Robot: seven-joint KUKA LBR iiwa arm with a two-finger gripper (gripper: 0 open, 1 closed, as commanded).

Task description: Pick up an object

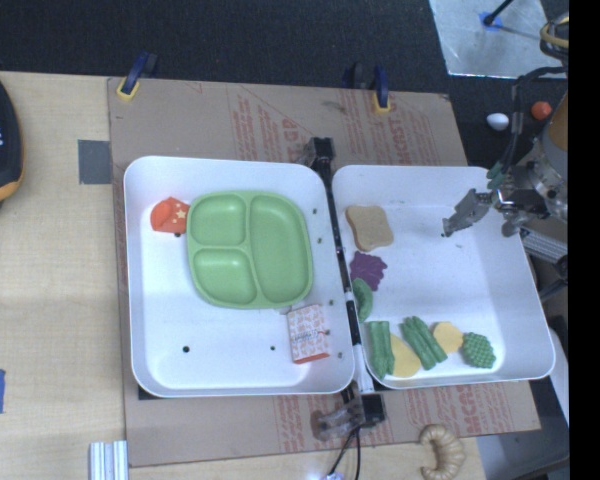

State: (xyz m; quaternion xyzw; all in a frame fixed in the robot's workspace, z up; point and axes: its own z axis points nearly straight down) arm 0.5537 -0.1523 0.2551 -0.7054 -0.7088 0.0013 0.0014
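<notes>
Note the hand (467, 211) reaching in from the right, low over the far right part of the right bin (500, 298); you cannot tell its finger state. It grips nothing. The bread slice (369, 227) lies well left of it, with bare bin floor between. Other food crowds the near edge.

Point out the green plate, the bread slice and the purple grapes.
green plate (250, 248), camera view, on the ridge where its compartments meet.
bread slice (369, 227), camera view, middle of its top face.
purple grapes (367, 268), camera view, middle of the bunch.
</notes>
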